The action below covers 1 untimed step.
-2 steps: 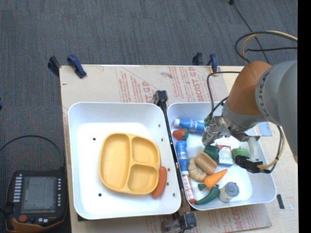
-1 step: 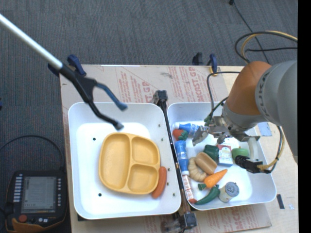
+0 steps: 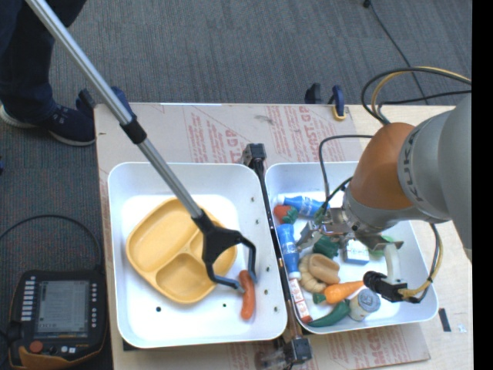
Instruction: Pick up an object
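Hovering end effector (image 3: 317, 233) over right bin (image 3: 422, 272) | grip unclear | carrot (image 3: 343, 290) lies lengthwise left-right, tip right

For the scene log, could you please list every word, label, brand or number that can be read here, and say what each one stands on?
Nothing here reads with certainty.
Red print on the cardboard sheet under the bins: upside down and blurred, unreadable.
Labels on the blue tube and the red-and-white packet in the right bin: too small.
Screen of the handheld pendant on the floor: too blurred.
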Available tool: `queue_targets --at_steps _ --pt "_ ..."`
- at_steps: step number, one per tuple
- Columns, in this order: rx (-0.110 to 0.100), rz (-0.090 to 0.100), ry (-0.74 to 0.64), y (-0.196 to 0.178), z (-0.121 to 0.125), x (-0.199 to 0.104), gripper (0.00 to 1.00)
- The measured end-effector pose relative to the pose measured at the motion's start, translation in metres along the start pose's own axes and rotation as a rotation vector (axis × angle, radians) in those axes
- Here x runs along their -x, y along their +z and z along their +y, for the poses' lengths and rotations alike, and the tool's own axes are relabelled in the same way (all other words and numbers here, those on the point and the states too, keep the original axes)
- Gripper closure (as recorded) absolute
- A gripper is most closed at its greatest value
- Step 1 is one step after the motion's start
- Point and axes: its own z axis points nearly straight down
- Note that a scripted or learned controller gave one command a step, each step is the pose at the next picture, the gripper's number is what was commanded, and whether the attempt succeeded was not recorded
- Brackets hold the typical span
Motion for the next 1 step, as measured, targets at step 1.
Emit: queue_targets --at_steps 1 --pt "-0.001 0.002 0.003 -0.0091 0.0004 -0.0003 1.0"
